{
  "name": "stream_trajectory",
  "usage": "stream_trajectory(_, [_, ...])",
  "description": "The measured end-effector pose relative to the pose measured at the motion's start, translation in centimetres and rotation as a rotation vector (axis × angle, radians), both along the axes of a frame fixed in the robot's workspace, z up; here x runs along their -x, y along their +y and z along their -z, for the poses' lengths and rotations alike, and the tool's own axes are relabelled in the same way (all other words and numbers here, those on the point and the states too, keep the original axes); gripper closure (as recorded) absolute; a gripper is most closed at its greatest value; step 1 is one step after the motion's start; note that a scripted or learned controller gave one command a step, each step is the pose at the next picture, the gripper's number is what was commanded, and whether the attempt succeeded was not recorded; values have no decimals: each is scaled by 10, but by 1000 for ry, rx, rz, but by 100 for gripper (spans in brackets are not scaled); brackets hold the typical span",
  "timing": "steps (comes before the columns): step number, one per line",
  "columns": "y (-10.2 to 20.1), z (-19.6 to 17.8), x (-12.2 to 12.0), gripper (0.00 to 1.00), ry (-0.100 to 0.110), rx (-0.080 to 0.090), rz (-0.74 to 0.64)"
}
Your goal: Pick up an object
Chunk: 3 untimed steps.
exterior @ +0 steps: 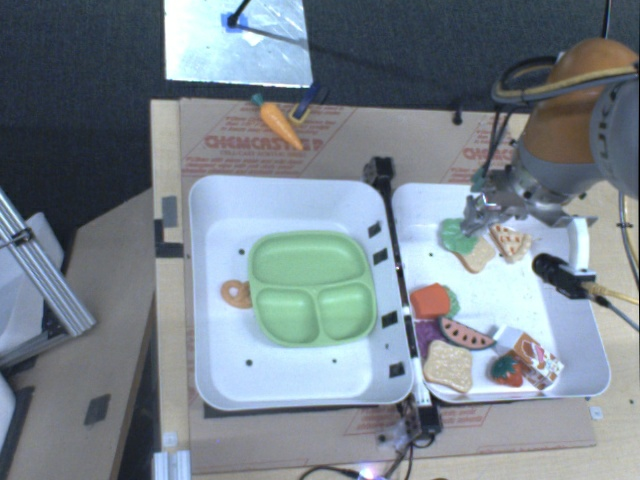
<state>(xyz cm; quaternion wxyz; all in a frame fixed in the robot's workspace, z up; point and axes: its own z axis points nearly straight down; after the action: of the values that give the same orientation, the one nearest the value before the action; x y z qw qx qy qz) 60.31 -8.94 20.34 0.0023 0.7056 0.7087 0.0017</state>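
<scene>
I am looking down at a slant on a bench with two shallow white bins set side by side. The left bin fills the centre-left of the frame and the right bin the centre-right, with a dark divider between them.

The arm enters from the upper right, grey with an orange band above the wrist. Its gripper hangs over the upper left part of the right bin, just above a small green toy and a slice of toy bread. I cannot tell from here how the gripper is set, or whether it grips anything.

Just right of the bread lies a toy pizza slice. Lower in the right bin, near the divider, sits an orange-red block on a green leaf shape, and below it a watermelon slice resting over something purple. At the bin's lower edge are a round cracker-like toast, a strawberry and a small printed carton, close together.

The left bin holds a light green divided plate in its middle, with a small orange pretzel just to its left.

Beyond the bins, at the upper centre of the frame, a toy carrot lies on the cardboard sheet.
</scene>
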Motion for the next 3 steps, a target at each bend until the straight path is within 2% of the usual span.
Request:
stream_trajectory(1, [0,-23,-1,100,2,-1,-1])
stream_trajectory(2, [55,-27,-5,100,4,-3,-6])
stream_trajectory(3, [91,-13,4,100,6,-3,-4])
